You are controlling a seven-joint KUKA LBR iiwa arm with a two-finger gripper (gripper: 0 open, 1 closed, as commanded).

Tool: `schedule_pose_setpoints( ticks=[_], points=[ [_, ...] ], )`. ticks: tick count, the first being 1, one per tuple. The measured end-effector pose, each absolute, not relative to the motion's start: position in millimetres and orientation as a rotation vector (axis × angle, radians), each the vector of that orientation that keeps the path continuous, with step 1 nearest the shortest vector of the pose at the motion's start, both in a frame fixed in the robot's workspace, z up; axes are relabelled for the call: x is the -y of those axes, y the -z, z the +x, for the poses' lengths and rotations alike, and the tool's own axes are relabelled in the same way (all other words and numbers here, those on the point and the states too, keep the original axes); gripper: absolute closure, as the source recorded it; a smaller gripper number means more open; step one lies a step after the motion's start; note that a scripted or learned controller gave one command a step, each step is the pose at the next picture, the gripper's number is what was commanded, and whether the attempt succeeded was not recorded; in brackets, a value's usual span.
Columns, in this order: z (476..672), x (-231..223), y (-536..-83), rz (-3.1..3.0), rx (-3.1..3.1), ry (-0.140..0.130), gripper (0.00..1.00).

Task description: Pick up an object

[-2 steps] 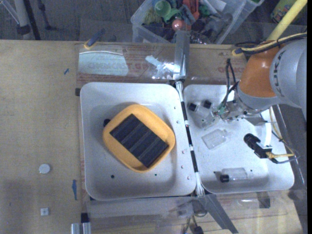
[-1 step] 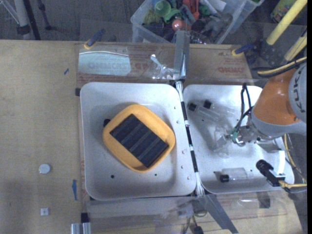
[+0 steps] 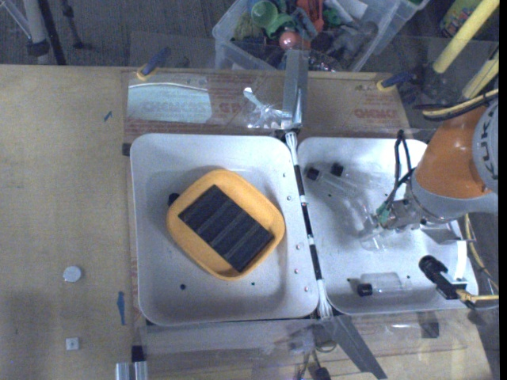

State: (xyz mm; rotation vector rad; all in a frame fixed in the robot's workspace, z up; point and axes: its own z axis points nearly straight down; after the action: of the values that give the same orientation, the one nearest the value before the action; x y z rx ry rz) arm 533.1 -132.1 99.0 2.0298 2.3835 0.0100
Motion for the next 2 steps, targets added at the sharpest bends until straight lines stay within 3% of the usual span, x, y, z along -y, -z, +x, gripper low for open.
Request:
schedule_pose_setpoints(
  ticks=[1,2],
  points=[
    [597.0,79.2,-184.7,2.190,-2.250,0.001,1.00],
    [667.4,81.5,-212.8,2.220,-2.220,0.000,1.00]
  ],
)
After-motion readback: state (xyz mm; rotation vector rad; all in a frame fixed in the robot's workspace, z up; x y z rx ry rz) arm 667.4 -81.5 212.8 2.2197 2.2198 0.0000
